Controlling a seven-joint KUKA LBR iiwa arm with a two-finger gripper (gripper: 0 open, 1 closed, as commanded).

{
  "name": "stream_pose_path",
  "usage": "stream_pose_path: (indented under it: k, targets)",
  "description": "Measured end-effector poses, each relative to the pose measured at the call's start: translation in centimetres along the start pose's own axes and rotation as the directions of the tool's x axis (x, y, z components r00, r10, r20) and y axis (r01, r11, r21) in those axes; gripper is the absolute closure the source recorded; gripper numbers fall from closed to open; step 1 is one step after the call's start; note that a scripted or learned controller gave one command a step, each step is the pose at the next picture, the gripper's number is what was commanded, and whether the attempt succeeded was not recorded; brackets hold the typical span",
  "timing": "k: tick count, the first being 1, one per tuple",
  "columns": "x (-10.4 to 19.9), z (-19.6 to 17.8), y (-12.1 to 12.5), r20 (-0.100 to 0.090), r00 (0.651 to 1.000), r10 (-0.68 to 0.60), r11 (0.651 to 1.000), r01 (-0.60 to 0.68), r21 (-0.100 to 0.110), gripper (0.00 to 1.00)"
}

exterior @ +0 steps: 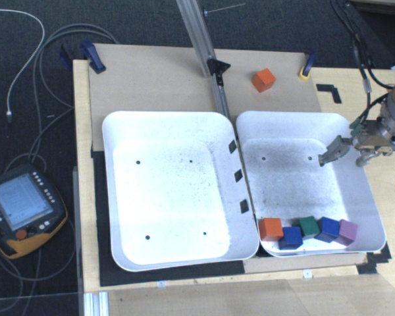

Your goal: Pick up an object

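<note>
Right bin (pixel 355 196) floor is unobstructed except along the near wall, where five blocks (pixel 307 230) are clustered

**Arm reached in low over the right bin's far right rim**

The arm (pixel 394 114) entered from the right edge of the camera view, only its wrist end visible. The gripper (pixel 342 152) hung above the right bin (pixel 286 120), near that bin's upper right corner and well apart from its near wall. One dark finger (pixel 332 151) slanted down and leftward toward the bin floor. Nothing was seen between the fingers.
</note>
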State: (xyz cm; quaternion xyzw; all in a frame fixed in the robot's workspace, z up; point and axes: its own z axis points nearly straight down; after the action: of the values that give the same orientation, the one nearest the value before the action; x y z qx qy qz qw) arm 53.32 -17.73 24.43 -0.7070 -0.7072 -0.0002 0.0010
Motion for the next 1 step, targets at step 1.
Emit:
stream_pose_path:
  k: [1]
  targets:
    - [4.53, 10.23, -0.35, -0.004, 1.000, -0.003, 1.000, 0.003, 0.009, 0.00]
